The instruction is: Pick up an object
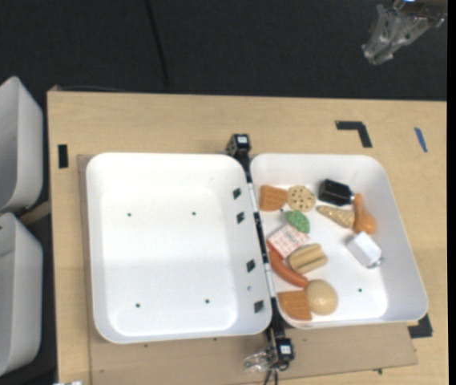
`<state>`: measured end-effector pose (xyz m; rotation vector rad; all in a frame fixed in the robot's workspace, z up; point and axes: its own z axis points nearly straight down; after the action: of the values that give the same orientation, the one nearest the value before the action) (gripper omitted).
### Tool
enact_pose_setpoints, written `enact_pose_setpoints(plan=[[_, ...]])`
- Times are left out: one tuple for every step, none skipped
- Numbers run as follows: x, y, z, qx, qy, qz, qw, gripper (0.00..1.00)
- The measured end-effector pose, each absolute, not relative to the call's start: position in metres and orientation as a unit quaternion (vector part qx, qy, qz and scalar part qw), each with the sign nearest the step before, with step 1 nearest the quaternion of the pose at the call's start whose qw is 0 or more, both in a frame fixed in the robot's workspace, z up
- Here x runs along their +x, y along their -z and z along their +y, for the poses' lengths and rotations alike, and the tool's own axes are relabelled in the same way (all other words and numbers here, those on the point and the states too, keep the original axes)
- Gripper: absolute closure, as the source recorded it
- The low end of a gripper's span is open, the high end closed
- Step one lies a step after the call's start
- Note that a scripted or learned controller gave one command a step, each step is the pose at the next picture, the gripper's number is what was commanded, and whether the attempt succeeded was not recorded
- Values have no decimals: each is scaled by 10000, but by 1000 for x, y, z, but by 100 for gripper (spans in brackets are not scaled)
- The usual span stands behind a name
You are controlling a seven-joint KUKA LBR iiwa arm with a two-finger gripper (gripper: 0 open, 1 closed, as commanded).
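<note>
Hanging high at the top right of the camera view, the gripper (388, 42) is well clear of the bench; whether it is open or closed cannot be told from this blurred view, and nothing shows in its grasp. Well below it lies the right bin (400, 215) with the objects: a black block (334, 191) nearest the gripper, an orange carrot (362, 213) and a white block (364, 249) beneath that, then a round cracker (300, 197), a green piece (297, 221), a hot dog bun (306, 257), a red sausage (285, 269) and a pale ball (321, 297). Far down-left of the gripper sits the left bin (163, 247).
</note>
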<state>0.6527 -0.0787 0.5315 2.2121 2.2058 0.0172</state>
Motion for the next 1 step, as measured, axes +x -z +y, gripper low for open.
enact_pose_setpoints(plan=[[616, -402, -39, 7058, 45, 7084, -50, 100]])
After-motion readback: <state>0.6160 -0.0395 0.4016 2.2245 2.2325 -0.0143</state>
